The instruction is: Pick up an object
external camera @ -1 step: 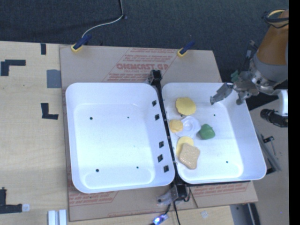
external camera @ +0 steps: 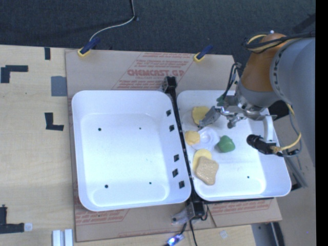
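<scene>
End effector point(external camera: 214, 116) hangs low in the right bin point(external camera: 277, 188) — grip state unclear. Green piece point(external camera: 225, 144) just beside it; tan sponge point(external camera: 207, 171) farther toward the front.

Arm w/ orange band reaches in from right over right bin point(external camera: 277, 188). Gripper point(external camera: 211, 118) low near bin's back-left, beside yellow piece point(external camera: 199, 114). Green lump point(external camera: 225, 144) mid-bin. Small yellow blob point(external camera: 192, 137) by divider; tan sponge-like block point(external camera: 207, 171) overlapping yellow disc point(external camera: 201, 156). Left bin point(external camera: 123, 152) alongside.
</scene>
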Controlling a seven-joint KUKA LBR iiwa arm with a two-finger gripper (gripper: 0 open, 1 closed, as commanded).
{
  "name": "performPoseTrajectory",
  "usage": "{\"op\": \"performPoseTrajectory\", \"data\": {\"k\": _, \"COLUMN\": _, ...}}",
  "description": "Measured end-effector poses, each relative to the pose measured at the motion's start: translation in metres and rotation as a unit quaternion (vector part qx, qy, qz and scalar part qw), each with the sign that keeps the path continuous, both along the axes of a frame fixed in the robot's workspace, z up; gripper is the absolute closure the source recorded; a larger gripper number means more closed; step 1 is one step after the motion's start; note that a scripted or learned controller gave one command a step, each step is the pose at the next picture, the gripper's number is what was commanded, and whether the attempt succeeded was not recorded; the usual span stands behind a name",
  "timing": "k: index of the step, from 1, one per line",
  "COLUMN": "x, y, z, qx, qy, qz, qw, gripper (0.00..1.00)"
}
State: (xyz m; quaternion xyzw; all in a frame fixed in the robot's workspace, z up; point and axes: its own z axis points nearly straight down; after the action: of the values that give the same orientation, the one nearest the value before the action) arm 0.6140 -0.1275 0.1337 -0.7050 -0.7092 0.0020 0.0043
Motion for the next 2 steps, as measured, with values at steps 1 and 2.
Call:
{"op": "performPoseTrajectory", "data": {"k": 1, "x": 0.055, "y": -0.088, "z": -0.052, "qx": -0.0035, "qy": -0.006, "qz": -0.004, "qw": 1.0000, "gripper": 0.00}}
{"op": "performPoseTrajectory", "data": {"k": 2, "x": 0.055, "y": -0.084, "z": -0.038, "qx": -0.0038, "qy": -0.006, "qz": -0.002, "qw": 1.0000, "gripper": 1.00}}
